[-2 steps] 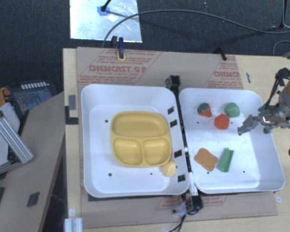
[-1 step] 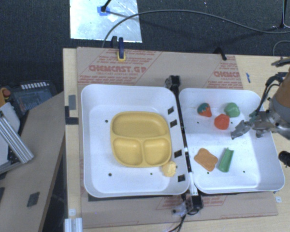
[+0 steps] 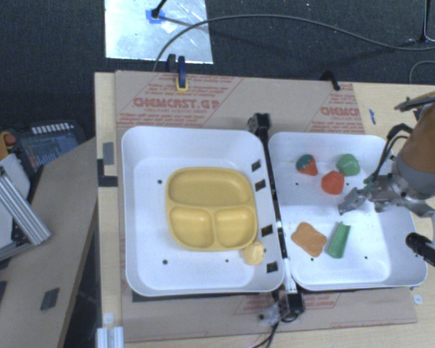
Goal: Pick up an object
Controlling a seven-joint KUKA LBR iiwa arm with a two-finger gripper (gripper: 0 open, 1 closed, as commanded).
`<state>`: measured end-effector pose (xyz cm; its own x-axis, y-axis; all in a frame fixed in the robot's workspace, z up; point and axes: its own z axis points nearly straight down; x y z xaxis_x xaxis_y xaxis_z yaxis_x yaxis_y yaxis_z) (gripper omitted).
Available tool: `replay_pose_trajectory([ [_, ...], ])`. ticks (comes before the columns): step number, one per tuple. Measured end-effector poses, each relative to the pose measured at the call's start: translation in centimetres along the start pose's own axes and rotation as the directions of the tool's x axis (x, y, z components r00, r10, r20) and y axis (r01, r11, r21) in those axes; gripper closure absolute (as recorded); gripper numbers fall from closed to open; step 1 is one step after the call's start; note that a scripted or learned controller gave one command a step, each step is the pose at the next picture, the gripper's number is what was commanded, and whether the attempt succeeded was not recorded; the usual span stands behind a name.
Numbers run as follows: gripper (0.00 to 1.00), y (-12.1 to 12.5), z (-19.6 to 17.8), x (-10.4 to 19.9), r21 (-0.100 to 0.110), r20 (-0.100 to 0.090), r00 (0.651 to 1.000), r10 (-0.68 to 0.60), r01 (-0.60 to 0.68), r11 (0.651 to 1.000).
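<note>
The arm (image 3: 424,158) is reaching in over the right bin (image 3: 370,270), its jaws (image 3: 351,201) hanging near the bin's middle — whether they are wide or narrow cannot be told from this view, and nothing is showing between them. The candidates are lying close around: a red piece (image 3: 333,183) just up-left of the tip, a green cylinder (image 3: 338,240) just below it, an orange piece (image 3: 309,238) beside that, with a green round piece (image 3: 348,164) and a red-and-green piece (image 3: 307,165) further up. In the left bin (image 3: 141,267) a yellow divided tray (image 3: 206,207) is sitting with a small yellow piece (image 3: 253,253) at its corner. The risk is looking plain — the tip is hovering between objects, so a straight descent may be closing on bare floor, or nudging the red piece aside; the rounded pieces seem likely to roll or squirt out of a pinch
</note>
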<state>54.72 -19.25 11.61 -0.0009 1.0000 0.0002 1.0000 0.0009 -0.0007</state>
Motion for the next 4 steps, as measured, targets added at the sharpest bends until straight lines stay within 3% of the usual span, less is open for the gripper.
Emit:
replay_pose_trajectory([
  [1, 1.00, 0.1, -1.3, -0.1, -0.005, 0.002, 1.000, 0.000, 0.000, 1.000],
  [4, 1.00, 1.2, -14.6, 0.6, -0.007, 0.002, 1.000, -0.005, 0.005, 1.000],
])
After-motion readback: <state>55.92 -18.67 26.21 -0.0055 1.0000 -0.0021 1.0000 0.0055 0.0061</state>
